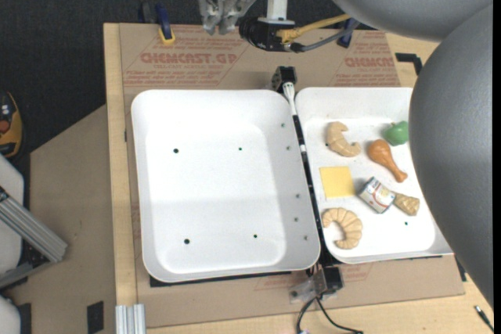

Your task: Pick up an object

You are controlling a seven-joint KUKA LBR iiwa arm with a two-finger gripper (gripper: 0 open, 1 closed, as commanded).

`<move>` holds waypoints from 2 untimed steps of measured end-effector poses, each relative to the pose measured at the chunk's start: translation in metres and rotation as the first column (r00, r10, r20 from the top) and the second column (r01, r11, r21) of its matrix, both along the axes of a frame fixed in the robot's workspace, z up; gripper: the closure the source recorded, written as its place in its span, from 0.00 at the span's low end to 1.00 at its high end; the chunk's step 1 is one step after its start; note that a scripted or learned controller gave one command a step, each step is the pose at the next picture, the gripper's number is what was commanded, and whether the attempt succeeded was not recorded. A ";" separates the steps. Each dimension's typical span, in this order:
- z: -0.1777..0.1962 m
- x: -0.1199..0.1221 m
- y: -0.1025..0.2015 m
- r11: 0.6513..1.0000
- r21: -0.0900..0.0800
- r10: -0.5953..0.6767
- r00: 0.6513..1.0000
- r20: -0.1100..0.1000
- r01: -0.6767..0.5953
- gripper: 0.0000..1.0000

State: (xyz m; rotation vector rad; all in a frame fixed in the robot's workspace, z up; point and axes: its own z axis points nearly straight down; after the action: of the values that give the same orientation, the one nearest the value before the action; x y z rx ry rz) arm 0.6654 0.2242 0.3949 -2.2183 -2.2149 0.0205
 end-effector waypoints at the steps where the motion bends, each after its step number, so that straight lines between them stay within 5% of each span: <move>1: 0.028 -0.013 0.000 1.000 0.006 0.002 1.000 0.017 -0.002 1.00; 2: 0.149 0.001 0.000 1.000 0.009 0.003 1.000 0.031 -0.004 1.00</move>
State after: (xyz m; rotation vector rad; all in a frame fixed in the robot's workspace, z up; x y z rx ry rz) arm 0.6664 0.2246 0.5439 -2.2251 -2.2296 -0.0237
